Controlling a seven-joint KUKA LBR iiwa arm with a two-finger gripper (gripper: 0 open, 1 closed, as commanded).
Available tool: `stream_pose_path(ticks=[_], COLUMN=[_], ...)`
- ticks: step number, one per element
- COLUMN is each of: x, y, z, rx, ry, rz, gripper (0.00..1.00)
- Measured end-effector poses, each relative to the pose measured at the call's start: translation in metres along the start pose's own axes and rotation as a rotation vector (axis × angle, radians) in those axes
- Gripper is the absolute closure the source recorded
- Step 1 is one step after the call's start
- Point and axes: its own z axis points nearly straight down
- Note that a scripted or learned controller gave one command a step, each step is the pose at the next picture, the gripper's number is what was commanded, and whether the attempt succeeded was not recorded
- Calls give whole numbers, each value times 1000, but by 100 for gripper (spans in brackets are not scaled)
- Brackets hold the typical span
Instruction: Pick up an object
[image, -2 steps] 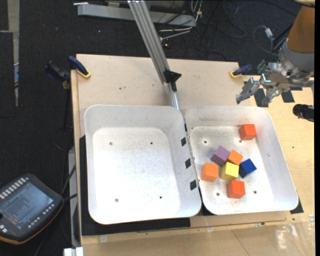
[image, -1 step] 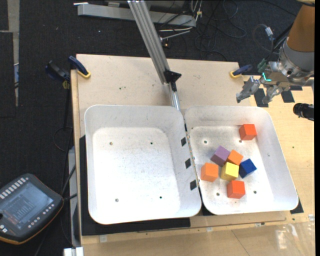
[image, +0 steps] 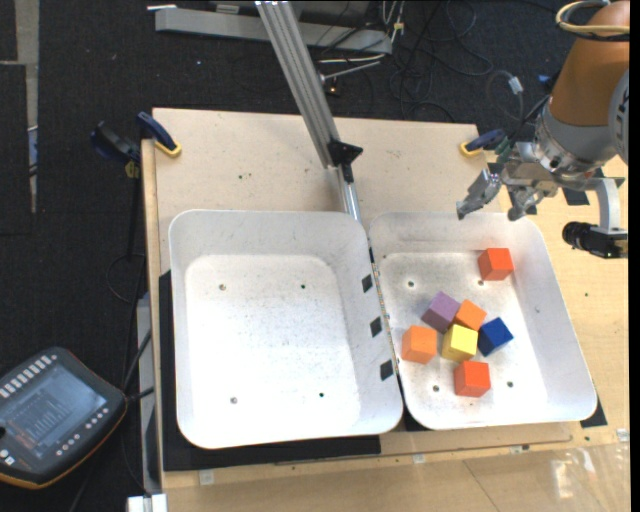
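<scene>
Several small cubes lie in the right bin (image: 560, 330). An orange-red cube (image: 495, 263) sits alone near the bin's far side. Closer to the front, a purple cube (image: 440, 311), an orange cube (image: 469, 316), a yellow cube (image: 461, 342), a blue cube (image: 494, 335), another orange cube (image: 420, 344) and a red cube (image: 472, 378) huddle together. My gripper (image: 498, 198) hovers above the bin's far rim, up and a little right of the lone orange-red cube. Its fingers are spread apart with nothing between them.
The left bin (image: 265, 320) lies beside the right one. A slanted metal pole (image: 310, 90) runs down to the gap between the bins. Clamps (image: 160, 135) sit at the bench's far corners. A teach pendant (image: 50, 415) rests at the lower left.
</scene>
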Motion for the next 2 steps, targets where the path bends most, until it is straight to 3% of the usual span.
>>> stream_pose_path(ticks=[2], x=[5], y=[-2], z=[109], rx=[3], ry=[1], rz=[2], gripper=[0])
